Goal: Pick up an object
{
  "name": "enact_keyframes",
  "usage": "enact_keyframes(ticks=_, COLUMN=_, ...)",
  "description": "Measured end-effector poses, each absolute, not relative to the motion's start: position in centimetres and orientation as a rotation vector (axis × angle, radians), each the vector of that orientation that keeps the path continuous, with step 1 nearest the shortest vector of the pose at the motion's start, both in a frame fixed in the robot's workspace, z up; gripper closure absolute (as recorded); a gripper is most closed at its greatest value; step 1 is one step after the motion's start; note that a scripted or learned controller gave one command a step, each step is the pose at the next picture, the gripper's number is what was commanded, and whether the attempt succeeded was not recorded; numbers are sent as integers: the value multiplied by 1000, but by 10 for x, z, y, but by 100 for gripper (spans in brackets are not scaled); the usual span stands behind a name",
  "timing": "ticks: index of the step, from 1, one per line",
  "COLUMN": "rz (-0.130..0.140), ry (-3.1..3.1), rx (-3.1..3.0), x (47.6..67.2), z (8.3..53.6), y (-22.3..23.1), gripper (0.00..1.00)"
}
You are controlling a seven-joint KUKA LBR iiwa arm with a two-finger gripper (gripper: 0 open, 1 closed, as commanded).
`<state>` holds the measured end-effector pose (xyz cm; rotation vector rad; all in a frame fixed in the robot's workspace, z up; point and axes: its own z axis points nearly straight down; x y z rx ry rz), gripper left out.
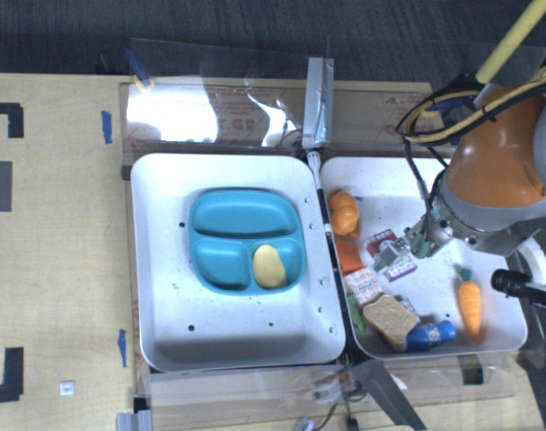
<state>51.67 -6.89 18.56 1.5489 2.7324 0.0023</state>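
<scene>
You're looking down on the desk (48, 268) with the two white bins side by side. The left bin (165, 312) is carrying a blue divided tray (228, 218) with a yellow egg-shaped piece (269, 266) sitting in its lower right compartment. The arm (497, 164) is reaching in from the right over the right bin (502, 330), where all the loose clutter is lying.

The gripper (408, 251) is hanging low over the middle of the right bin, right on top of a small purple-and-white packet (391, 257). I'm not able to say how far the fingers are spread or whether they've got the packet; the view is too blurred there.

The other candidates are lying around it: an orange fruit (344, 212) near the top left corner, a red piece (349, 255) just below it, a brown bread slice (389, 319) and a blue object (430, 334) along the bottom edge, a carrot (470, 305) to the lower right.

To do this step well, you're wanting the gripper centred on one item, probably the packet beneath it, and going straight down so the neighbours aren't getting nudged. Then lift vertically.
</scene>
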Motion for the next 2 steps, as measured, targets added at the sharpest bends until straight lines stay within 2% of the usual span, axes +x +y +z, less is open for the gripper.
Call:
enact_keyframes(ticks=1, rz=3, ry=2557, rx=1820, x=577, z=206, y=-60, gripper=100)
enact_keyframes(ticks=2, rz=2, ry=2505, rx=1894, x=620, z=196, y=-19, gripper=100)
